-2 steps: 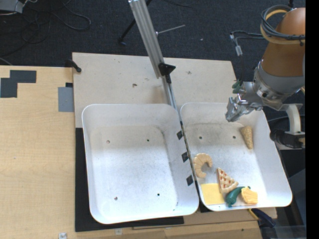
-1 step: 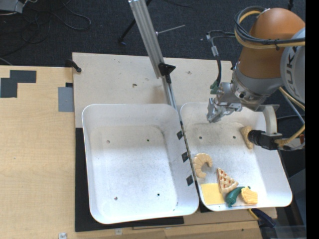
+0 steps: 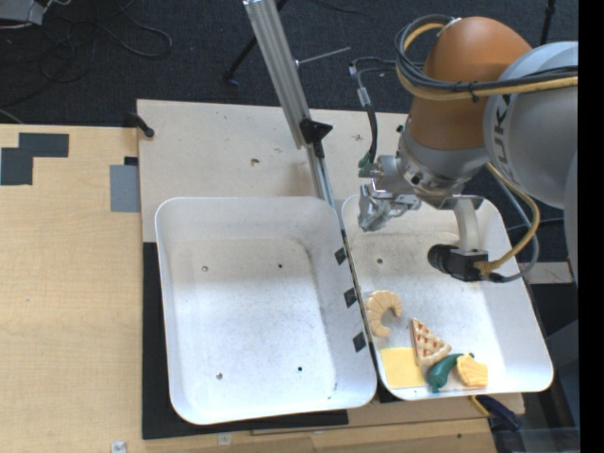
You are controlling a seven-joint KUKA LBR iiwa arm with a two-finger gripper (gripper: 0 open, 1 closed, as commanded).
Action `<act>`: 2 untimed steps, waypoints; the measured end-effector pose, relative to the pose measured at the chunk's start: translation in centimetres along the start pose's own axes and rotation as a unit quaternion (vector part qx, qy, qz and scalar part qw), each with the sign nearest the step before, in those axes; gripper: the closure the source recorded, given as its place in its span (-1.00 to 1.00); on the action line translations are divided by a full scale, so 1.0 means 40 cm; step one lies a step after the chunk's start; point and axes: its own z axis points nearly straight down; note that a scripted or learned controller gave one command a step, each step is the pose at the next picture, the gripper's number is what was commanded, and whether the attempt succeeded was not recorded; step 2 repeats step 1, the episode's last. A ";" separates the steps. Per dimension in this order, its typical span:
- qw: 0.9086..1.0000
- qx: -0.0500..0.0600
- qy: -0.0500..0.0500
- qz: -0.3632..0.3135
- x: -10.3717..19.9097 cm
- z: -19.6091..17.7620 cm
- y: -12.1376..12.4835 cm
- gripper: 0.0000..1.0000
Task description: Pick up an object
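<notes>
While toy foods — a croissant [image 3: 383, 311], waffle wedge [image 3: 427, 341] and yellow slab [image 3: 401, 367] — cluster at the right bin's [image 3: 517, 343] near end, I see my hand [image 3: 376, 209] poised over its far end, seemingly holding nothing; finger opening unclear.

Two shallow white bins side by side: the left bin [image 3: 189, 217] and the right bin [image 3: 528, 343]; five small items grouped in the right bin's near end, one of each kind: one pale croissant [image 3: 383, 310]; one waffle-patterned wedge [image 3: 428, 341]; one flat yellow square [image 3: 400, 367]; one teal-green piece [image 3: 441, 373]; one small yellow chunk [image 3: 473, 373]; one grey arm with one orange band [image 3: 469, 83]; one slanted metal rail [image 3: 285, 74] between the bins.
</notes>
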 end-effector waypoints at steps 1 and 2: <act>1.000 0.000 0.000 0.000 0.110 0.048 0.016 1.00; 1.000 0.000 0.000 0.000 0.110 0.048 0.016 1.00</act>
